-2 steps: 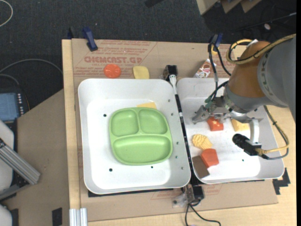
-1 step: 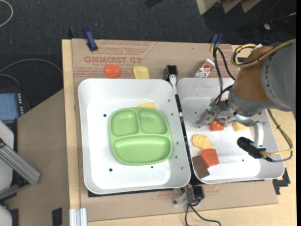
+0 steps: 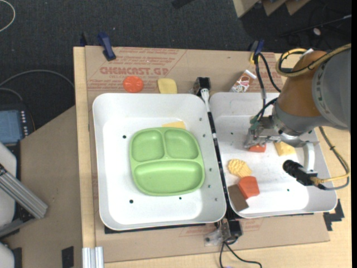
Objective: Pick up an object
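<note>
Two shallow white plastic bins sit side by side on the cardboard-covered tabletop [image 3: 139, 60]. The left bin [image 3: 111, 166] holds one light green plate with three compartments [image 3: 166, 162]. One pale yellow slice [image 3: 174, 125] shows at the plate's upper edge.

The right bin [image 3: 234, 108] holds five loose things:
- One small red piece [image 3: 257, 148] lies near the bin's middle.
- One pale yellow chunk [image 3: 285, 148] is just to its right.
- One ridged yellow-orange piece [image 3: 239, 167] lies toward the lower left.
- One orange-red block [image 3: 249, 186] is just below the ridged piece.
- One flat brown piece [image 3: 236, 198] touches that block at the bin's lower left corner.

Above the bins, the tabletop carries one round orange item [image 3: 133, 84], one yellow lump [image 3: 167, 86] and one small printed packet [image 3: 242, 82]. Two blue clamps [image 3: 106, 45] grip the tabletop's upper edge.

The grey arm with its orange band [image 3: 301, 102] enters from the right of the frame. Its tool [image 3: 256, 140] points down into the right bin, directly over the small red piece and meeting that piece's upper edge. I cannot tell whether the tool is open, closed, or gripping the piece.
</note>
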`<state>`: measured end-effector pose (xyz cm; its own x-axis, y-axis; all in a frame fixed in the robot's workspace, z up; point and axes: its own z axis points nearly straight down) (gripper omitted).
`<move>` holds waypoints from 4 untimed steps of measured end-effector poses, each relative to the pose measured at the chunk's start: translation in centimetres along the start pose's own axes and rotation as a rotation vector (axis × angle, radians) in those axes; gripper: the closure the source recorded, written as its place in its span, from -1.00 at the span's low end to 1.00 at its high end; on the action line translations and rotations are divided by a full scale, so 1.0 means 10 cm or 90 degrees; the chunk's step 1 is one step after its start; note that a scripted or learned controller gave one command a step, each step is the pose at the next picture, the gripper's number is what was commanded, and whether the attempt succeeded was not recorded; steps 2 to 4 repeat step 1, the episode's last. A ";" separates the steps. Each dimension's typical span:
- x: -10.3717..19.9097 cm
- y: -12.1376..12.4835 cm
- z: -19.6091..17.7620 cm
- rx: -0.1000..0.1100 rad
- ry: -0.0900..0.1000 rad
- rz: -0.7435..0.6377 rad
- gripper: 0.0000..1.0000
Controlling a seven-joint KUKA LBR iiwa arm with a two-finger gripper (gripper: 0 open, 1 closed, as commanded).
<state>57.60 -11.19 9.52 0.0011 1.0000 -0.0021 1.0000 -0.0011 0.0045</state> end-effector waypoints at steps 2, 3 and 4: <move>0.62 -0.27 -1.13 -0.004 0.003 -0.005 1.00; 0.62 -0.27 -1.13 -0.004 0.003 -0.005 1.00; 0.62 -0.27 -1.13 -0.004 0.003 -0.005 1.00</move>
